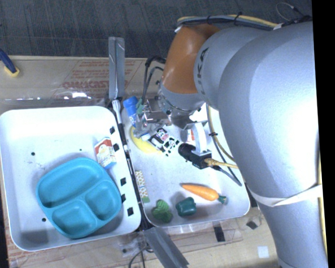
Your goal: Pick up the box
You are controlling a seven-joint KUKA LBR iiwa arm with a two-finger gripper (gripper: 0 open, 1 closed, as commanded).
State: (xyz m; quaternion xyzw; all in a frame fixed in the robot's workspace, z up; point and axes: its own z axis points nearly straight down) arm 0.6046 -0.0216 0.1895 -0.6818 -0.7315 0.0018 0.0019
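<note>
Grey arm (pixel 268 107) overhead — one box (pixel 104 152), one blue tray (pixel 78 195); tool's state unclear

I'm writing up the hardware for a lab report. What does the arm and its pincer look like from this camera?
The arm is bulky, smooth and rounded, light grey, with an orange band above the wrist. Thin black and yellowish cables run over its top and loop by the wrist. The pincer end is a small cluster of metal and black parts carrying a black-and-white marking; its detail is too cluttered to make out.
</note>
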